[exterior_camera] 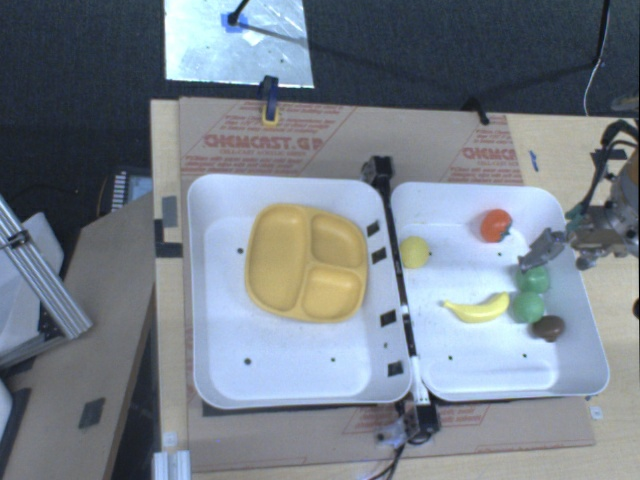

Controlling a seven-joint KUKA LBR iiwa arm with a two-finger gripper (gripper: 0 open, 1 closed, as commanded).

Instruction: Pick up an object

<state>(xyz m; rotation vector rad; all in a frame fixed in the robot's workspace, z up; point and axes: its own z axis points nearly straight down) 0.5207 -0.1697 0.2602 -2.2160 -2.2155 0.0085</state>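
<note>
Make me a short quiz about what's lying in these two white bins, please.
1. True or false: the yellow divided plate lies in the left bin.
2. Which lies nearest the gripper? A) the banana B) the upper green fruit C) the yellow ball
3. Fill in: the tomato-like fruit near the right bin's far edge is ____ in colour.

Key: 1 true; 2 B; 3 orange-red.

The grey metal arm reaches in low from the right, its wrist tilted downward and leftward, the slim grey two-finger end effector (540,250) pointing down and left.
</note>
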